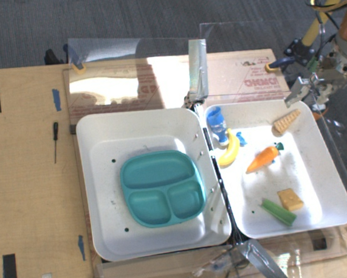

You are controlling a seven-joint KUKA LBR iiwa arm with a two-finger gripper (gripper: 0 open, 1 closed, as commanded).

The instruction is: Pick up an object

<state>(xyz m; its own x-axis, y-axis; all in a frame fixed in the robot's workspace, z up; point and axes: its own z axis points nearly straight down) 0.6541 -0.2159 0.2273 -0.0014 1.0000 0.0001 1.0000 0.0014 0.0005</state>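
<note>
Six small things lie in the right bin [336,208], any of which could serve as the object to be picked up. A toy carrot [264,158] sits near the middle, tilted, with its green top toward the far right wall. Nearer the front are a tan block [290,200] and, just beside it, a green stick-shaped piece [278,211]. Against the dividing wall stands a banana [228,150], touching a small blue bottle [216,122] at the far left corner. A pale waffle-like cone [286,121] lies at the far right edge.

The left bin [97,173] holds a teal divided plate [162,188], set flat in its middle.

The gripper [309,88] hangs past the far right corner of the right bin, over the bench rim and not over any of the toys. Whether its claw is apart or together I cannot tell from here; it's a tangle of metal and cable at that spot, and I see nothing between its tips.

To my eye the pick has not begun; this is the approach stage. Next the arm would need to swing inward over the bin, settle above one piece, the cone being nearest, and come down with room on both sides of it.
</note>
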